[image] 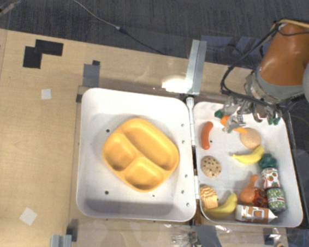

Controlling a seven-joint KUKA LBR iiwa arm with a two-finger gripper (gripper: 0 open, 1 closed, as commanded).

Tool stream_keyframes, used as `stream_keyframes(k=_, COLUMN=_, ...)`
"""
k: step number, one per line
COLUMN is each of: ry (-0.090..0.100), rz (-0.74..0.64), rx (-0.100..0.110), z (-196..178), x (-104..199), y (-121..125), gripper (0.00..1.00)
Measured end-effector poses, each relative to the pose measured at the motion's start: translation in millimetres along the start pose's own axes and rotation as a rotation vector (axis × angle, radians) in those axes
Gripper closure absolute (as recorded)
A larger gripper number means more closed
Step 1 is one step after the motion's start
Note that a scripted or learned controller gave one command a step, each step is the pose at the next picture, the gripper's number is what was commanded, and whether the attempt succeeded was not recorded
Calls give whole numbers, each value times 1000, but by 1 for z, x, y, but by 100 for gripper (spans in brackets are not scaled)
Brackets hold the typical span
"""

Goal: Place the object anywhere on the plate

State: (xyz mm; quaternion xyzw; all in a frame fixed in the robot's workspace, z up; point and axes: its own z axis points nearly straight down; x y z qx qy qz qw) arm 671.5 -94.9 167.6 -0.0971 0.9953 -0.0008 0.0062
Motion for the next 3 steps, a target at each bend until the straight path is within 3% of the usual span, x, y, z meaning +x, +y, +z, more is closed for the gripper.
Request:
stream_keyframes(k=1, ry=-1, rz=-94, rx=-6, z=-21, x=-22, y=115, gripper=100)
stream_keyframes(k=2, ry=3, rz=-84, rx=-7, z=-20, x=29, y=190, gripper=100)
stream_keyframes(k=3, ry=2, rz=-79, rx=-5, z=-20, x=29, y=186, gripper=0)
